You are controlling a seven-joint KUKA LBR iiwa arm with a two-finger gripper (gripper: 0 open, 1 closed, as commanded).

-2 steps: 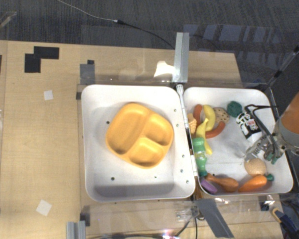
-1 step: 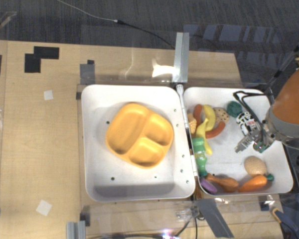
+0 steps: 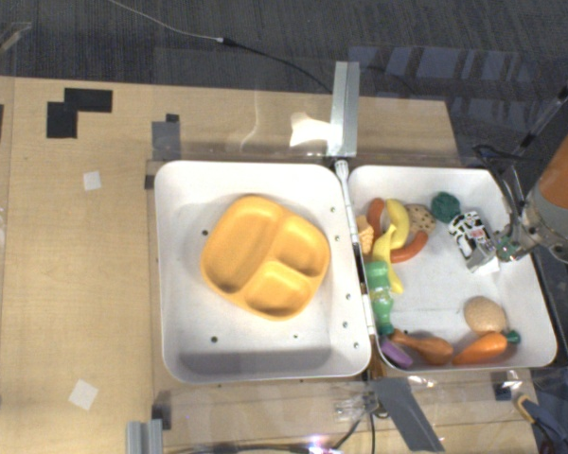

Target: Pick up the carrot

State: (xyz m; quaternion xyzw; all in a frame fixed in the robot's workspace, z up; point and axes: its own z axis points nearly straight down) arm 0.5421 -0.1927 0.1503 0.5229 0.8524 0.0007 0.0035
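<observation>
You have 2 white bins side by side on the bench. The left bin holds a yellow divided plate near its middle. The right bin holds the toys.

Your carrot lies along the near edge of the right bin, toward its right corner, orange body pointing left and green top at the right end. Just beside it on the left lies a brownish drumstick-shaped piece, with a purple piece at the bin's near left corner. A tan egg-shaped toy sits right behind the carrot, touching or nearly so.

Along the left wall of that bin you see a green piece, a yellow banana, a red sausage and a speckled cookie crowded together. A dark green lump and a black-and-white cow toy sit farther back.

The arm comes in from the right, and the gripper hangs over the right side of the bin, just beside the cow toy and well apart from the carrot. You cannot tell whether its hand is spread or pressed together; nothing is visibly pinched in it.
</observation>
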